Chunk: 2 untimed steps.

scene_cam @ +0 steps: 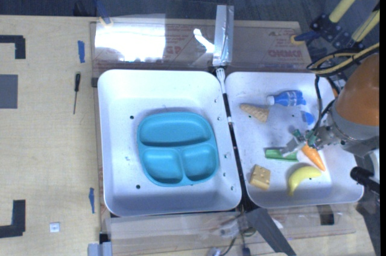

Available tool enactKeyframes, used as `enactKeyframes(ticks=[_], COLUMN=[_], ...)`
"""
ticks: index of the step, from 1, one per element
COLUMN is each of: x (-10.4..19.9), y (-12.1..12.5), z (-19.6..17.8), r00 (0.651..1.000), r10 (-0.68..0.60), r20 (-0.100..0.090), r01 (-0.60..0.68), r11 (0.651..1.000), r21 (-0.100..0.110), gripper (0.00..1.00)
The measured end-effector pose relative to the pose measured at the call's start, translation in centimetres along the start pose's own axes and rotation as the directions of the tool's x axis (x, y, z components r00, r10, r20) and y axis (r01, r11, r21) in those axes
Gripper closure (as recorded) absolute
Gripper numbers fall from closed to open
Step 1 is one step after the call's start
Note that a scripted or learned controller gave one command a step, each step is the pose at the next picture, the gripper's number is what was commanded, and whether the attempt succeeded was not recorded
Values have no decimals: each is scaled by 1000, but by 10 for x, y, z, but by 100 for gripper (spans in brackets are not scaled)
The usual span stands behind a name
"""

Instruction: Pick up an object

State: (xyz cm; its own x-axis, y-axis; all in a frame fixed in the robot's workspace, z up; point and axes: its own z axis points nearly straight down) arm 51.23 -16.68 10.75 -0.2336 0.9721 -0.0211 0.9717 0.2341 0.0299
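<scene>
The carrot [313,156] lies in the right bin [241,128], between the green piece [280,154] and the banana [303,177], and the gripper [306,139] hangs just over its leafy end, apparently approaching, so the next move probably needs a straight descent.

Two shallow white bins [114,128] of smooth, slightly glossy plastic sit on a pale matt wooden bench [42,146], the left one holding a turquoise divided tray [177,147] of smooth satin plastic, behind a clear, shiny plastic panel [151,37] catching glare.
</scene>
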Motion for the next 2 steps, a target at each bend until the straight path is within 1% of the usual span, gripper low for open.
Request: enactKeyframes(ticks=[1, 2], x=[0, 0], y=[0, 0], z=[-10, -9], r00=[1000, 1000], r10=[2, 2], r20=[-1, -3], r01=[-2, -2], r11=[1000, 1000], r21=[0, 2], gripper=[100, 0])
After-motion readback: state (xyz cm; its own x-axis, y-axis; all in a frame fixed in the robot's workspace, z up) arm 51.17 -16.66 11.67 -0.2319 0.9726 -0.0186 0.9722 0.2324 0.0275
